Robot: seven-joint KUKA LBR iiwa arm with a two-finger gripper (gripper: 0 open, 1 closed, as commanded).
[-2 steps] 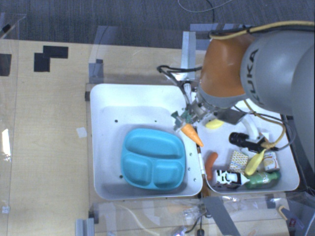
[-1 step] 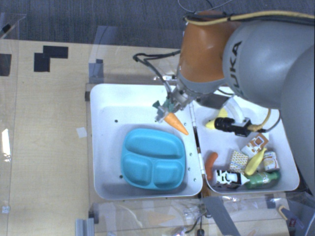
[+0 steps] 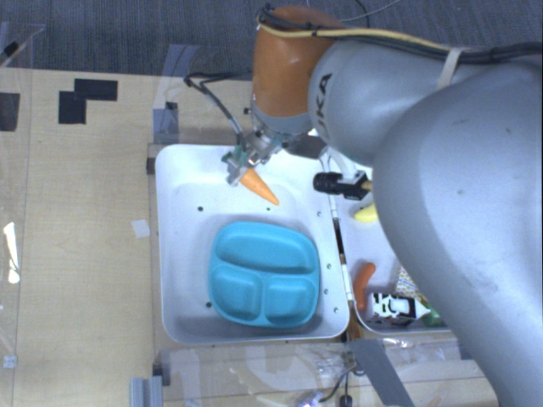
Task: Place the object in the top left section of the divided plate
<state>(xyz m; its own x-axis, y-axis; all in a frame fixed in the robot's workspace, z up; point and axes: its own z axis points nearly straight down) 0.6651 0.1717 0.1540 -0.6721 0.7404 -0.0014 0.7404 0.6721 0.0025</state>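
Note:
An orange carrot-shaped piece hangs above the back of the left bin, its thick end between the fingers of my gripper, which is shut on it. Its pointed end slants down to the right. The blue divided plate lies in the front half of the left bin, with one long section at the back and two smaller ones at the front. The carrot is just behind the plate's back edge.
The left white bin holds the plate. In the right bin lie a yellow piece, a red-orange sausage-like piece and a black-and-white object. My grey arm covers most of the right bin.

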